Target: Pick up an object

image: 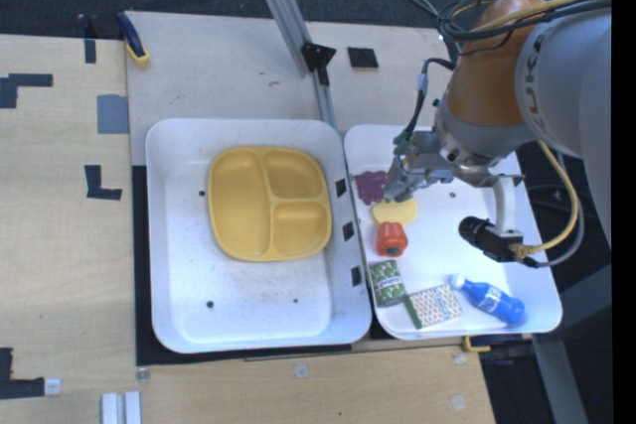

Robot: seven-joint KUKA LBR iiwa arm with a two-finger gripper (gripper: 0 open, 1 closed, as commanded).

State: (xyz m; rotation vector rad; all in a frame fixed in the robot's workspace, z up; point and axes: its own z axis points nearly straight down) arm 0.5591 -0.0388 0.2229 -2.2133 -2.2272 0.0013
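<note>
The hand hangs low in the right shallow white bin, near its left wall, over a purple object and a flat yellow piece; whether it is apart or together, I cannot tell. An orange-red pepper-shaped toy lies just below. The bin's middle stays bare. A yellow divided plate sits in the left bin.

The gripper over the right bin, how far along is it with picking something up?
Done: the arm has reached into the right bin, with the gripper low between the purple object and the yellow object. In hand: nothing visibly held. Left: the grasp and the lift. The orange object, the blue bottle and the yellow divided plate in the left bin lie untouched.
</note>
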